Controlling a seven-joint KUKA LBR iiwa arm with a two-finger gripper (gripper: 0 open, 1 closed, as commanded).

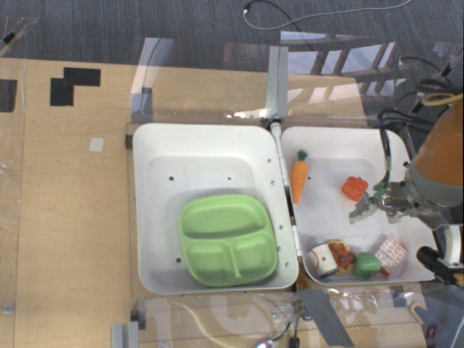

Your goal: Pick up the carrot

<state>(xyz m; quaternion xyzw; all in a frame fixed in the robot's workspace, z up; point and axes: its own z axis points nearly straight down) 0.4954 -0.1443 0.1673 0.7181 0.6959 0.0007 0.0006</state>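
The carrot (299,177), orange with a small green top, lies in the right bin (330,140) near its left wall, pointing toward the near side. My gripper (373,201) hangs over the right half of that bin, well to the right of the carrot and just below a red-orange piece (354,188). Its fingers look spread, with nothing between them.
The left bin (167,151) holds a green divided plate (228,238). Along the right bin's near edge lie a small round toy (330,257), a green piece (367,264) and a patterned packet (391,253). The arm (438,162) comes in from the right.
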